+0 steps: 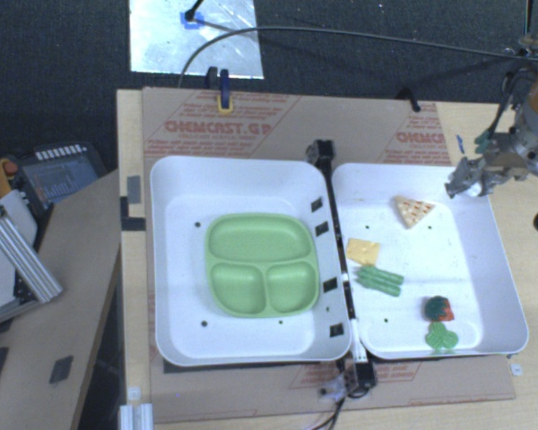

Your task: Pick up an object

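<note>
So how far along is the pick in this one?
Nothing looks picked yet. The gripper hangs over the right bin's far right corner. The wedge, cheese, green pod, red piece and leaf all lie in that bin. Left: descend, grasp one, lift.

The arm is cut off by the right edge, and its gripper is too small and blurred to read. A small red-and-green object in the right bin stays unidentifiable.
</note>
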Action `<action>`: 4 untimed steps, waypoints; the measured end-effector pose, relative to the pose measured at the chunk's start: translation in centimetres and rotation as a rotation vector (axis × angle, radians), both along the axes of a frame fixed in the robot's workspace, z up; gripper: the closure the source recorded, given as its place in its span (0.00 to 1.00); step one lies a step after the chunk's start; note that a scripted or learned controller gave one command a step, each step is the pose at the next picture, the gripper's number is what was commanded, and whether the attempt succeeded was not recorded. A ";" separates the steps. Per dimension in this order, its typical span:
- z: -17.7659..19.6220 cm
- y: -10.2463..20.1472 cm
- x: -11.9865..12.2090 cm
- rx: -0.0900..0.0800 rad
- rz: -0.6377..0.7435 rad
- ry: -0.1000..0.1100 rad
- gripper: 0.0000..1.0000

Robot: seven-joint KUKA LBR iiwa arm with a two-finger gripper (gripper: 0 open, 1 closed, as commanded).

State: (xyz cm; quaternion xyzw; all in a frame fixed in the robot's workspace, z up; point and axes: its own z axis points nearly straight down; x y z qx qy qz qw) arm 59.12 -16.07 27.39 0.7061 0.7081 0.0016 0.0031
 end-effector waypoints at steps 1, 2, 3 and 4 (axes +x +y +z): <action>-1.4 5.4 -0.1 0.004 0.006 0.005 1.00; -2.0 11.8 0.8 0.005 0.008 0.004 1.00; -3.8 17.0 1.6 0.004 0.007 0.006 1.00; -5.0 21.6 2.2 0.004 0.006 0.005 1.00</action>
